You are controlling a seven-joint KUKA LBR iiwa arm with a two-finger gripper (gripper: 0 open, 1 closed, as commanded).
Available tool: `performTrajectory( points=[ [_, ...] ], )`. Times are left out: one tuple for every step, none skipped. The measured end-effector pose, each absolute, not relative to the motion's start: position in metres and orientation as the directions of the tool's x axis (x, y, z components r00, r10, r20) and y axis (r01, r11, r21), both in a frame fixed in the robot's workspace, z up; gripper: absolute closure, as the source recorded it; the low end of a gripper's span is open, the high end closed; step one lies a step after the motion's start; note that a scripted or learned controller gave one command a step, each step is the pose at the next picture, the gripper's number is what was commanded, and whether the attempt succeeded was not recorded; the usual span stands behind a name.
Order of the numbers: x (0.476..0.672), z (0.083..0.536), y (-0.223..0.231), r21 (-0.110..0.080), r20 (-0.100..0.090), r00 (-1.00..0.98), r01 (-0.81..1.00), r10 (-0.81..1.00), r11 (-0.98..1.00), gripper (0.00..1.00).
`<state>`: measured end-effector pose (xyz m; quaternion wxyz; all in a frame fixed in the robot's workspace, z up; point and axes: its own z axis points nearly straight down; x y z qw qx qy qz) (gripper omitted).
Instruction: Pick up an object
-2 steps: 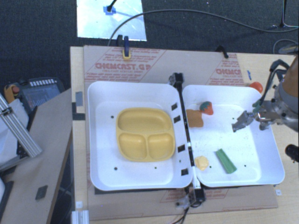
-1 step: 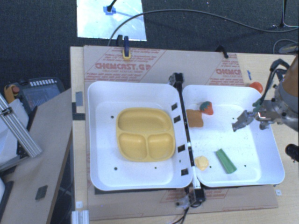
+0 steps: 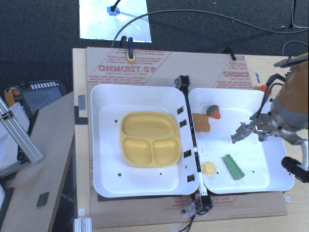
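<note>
1. My gripper hangs over the right bin, reaching in from the right side, with the grey wrist and the orange band of my arm behind it.
2. I cannot tell whether it is released or clenched; the tip is small and dark against the white floor, and nothing shows clearly in it.
3. The green block lies below my tip in the camera view, near it but apart, slanting on the bin floor.
4. The small yellow piece sits further left of the green block, close to the bin's left wall, well apart from my tip.
5. The orange-brown piece lies to the left of my tip, flat near the divide between the bins.
6. The red and green piece, something like a strawberry, sits just above and beside the orange-brown piece, up and to the left of my tip.
7. Any of these four could serve as the object to pick up; all rest on the floor of the right bin, none touching my gripper.
8. The left bin, far to the left of my tip, holds a yellow divided tray with three compartments.
9. Both bins rest on a cardboard sheet on the bench.
</note>
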<state>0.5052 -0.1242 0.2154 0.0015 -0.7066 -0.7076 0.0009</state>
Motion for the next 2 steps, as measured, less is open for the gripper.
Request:
performTrajectory(
  points=[
    [0.504, 0.173, -0.127, -0.002, 0.001, -0.001, 1.000, 1.000, 0.001, 0.00],
    [0.497, 0.125, -0.120, -0.003, 0.002, -0.001, 1.000, 1.000, 0.001, 0.00]
  ],
)
